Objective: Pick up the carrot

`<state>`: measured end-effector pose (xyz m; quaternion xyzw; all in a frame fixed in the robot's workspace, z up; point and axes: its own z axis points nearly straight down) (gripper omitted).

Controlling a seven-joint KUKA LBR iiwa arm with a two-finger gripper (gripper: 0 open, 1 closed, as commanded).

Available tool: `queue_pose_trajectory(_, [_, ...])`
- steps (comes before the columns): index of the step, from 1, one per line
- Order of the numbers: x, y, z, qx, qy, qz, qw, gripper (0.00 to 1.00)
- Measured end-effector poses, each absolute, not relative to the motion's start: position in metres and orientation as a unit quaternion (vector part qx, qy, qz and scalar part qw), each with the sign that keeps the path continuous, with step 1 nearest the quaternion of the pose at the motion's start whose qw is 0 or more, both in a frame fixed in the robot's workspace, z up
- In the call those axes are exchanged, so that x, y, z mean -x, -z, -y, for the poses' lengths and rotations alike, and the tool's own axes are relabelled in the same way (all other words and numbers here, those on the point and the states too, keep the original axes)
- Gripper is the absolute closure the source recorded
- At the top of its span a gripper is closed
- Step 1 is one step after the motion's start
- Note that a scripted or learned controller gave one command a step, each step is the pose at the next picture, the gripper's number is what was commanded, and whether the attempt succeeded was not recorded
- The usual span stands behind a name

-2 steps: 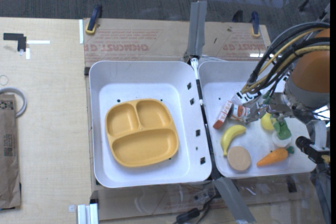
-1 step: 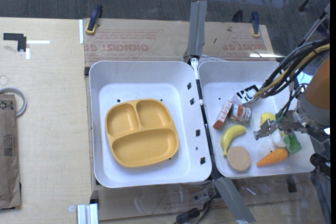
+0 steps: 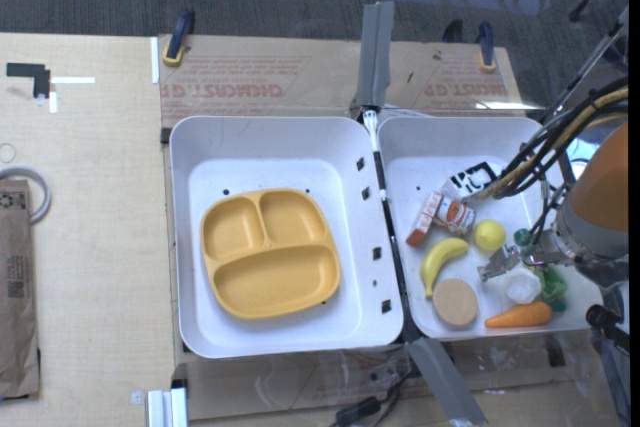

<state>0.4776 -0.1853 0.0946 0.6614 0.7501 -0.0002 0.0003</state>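
The carrot [image 3: 518,316] is orange and lies flat along the front edge of the right bin [image 3: 400,165], near its front right corner. My gripper [image 3: 498,266] hangs low over the same bin, just behind and a little left of the carrot, between a lemon [image 3: 489,235] and a white lump [image 3: 522,288]. Nothing shows in its grasp. The arm with its orange band [image 3: 612,190] comes in from the right and covers the bin's right rim.
Around the carrot lie a tan round disc [image 3: 455,301], a banana [image 3: 443,260], a green broccoli piece [image 3: 553,287], a red-and-white packet [image 3: 435,215] and a black-and-white item [image 3: 472,180]. The left bin [image 3: 190,165] holds a yellow divided plate [image 3: 270,251]. Cables [image 3: 540,150] hang over the right bin.
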Motion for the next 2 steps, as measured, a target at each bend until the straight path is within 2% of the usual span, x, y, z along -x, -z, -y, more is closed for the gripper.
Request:
queue_pose_trajectory(1, [-0.533, -0.23, 0.133, -0.755, 0.0014, -0.655, 0.0, 0.0])
queue_pose_trajectory(2, [-0.492, -0.178, 0.162, -0.743, 0.0018, -0.669, -0.001, 0.0])
